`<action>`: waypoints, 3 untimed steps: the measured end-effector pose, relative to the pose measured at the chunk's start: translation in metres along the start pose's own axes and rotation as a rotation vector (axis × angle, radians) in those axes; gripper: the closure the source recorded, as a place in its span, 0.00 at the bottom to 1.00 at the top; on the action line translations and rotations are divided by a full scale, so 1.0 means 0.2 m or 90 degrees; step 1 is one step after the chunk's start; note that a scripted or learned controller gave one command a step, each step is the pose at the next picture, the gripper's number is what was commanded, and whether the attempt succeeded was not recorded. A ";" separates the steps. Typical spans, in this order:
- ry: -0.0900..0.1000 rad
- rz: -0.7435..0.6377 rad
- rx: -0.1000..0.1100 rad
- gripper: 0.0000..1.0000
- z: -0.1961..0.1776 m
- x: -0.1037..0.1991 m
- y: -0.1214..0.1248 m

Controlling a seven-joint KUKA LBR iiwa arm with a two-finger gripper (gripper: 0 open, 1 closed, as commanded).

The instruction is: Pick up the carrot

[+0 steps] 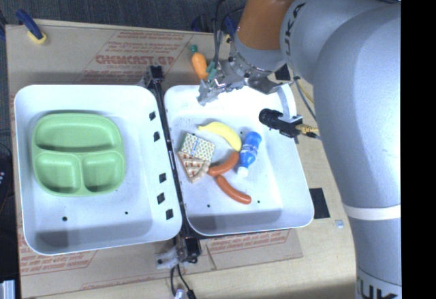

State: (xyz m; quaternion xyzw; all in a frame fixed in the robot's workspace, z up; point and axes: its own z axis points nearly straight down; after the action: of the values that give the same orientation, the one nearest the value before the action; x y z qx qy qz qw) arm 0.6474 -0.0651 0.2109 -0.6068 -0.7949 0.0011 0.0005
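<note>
The carrot [198, 65] is small and orange, with a green top pointing away from me. It shows just beyond the back left corner of the right bin [289, 189], over the cardboard. My gripper [216, 84] hangs over that same corner of the bin, its tip right beside the carrot's lower end. Whether the carrot touches the gripper or lies apart from it is unclear from this angle. The grey arm and its orange band [269, 8] fill the upper right.
In the right bin lie a banana [222, 133], a blue bottle [249, 149], a waffle-like wedge [195, 154] and two sausages [234, 191]. The left bin [27, 223] holds a green divided tray [78, 152]. A blue and yellow clip [31, 26] sits at the far left.
</note>
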 end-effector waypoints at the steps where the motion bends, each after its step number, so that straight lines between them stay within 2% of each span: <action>1: 0.001 0.044 0.002 1.00 0.10 0.29 -0.08; 2: 0.000 -0.157 -0.001 1.00 -0.10 0.29 -0.15; 3: 0.001 -0.042 0.001 1.00 -0.23 0.19 -0.42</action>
State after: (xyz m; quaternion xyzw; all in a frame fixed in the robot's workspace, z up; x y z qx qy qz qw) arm 0.5568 -0.0504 0.2572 -0.5802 -0.8145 0.0015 0.0017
